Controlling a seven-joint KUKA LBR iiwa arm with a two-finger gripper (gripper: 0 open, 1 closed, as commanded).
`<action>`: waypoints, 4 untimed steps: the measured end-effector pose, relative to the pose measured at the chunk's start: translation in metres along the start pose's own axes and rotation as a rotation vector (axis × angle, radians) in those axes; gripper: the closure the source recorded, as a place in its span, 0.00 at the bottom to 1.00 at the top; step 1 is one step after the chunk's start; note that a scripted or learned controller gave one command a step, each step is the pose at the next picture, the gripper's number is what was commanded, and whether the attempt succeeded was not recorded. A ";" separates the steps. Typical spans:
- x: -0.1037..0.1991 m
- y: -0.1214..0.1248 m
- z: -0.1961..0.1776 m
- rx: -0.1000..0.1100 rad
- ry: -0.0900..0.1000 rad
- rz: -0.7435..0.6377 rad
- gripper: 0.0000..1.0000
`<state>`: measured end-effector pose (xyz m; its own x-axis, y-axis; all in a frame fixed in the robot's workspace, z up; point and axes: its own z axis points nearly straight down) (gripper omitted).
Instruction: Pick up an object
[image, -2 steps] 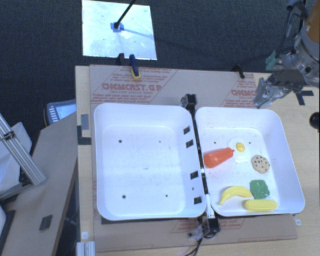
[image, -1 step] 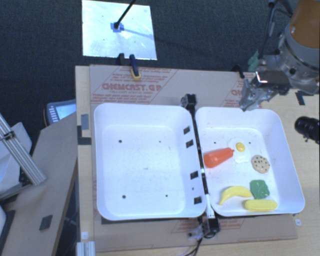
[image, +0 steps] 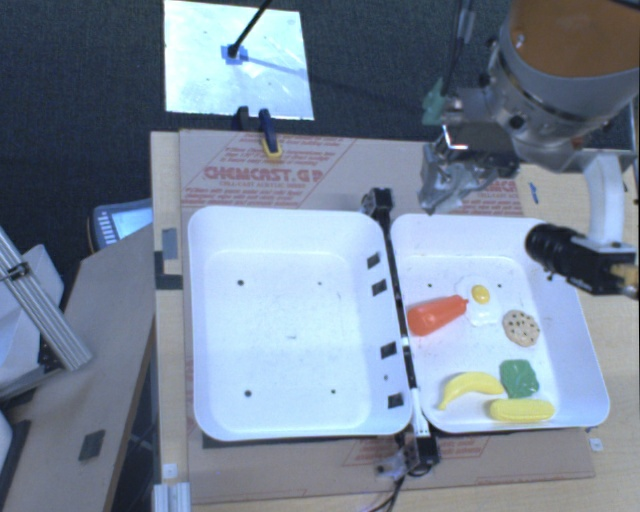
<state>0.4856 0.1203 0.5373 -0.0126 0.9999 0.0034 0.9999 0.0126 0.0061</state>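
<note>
Yellow corn-like toy (image: 521, 409) lies at the near edge of the right bin (image: 570, 330), long axis left-right. Just beside it: green toy (image: 519, 376) and banana (image: 469, 387), curved, tips pointing down-left and right. Farther back sit a cookie (image: 520, 327), a fried egg (image: 479, 297) and an orange carrot (image: 437, 315); carrot's long axis runs left-right, slightly tilted, thick end left near the bin divider, narrow tip touching the egg. Left bin (image: 210, 250) stands alongside on the surface (image: 560, 200). Gripper (image: 452, 185) hangs over the far rim of the right bin, well apart from all toys, nearest the carrot and egg. Fingers blurred, cannot tell spread or pressed together; nothing seen between them.
</note>
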 end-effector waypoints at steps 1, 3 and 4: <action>0.043 0.000 0.109 0.012 -0.005 0.005 1.00; 0.016 0.001 0.001 -0.007 0.001 0.008 1.00; 0.026 0.001 0.002 0.003 -0.002 0.009 1.00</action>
<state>0.4864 0.1460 0.5353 -0.0040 1.0000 0.0018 1.0000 0.0039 0.0028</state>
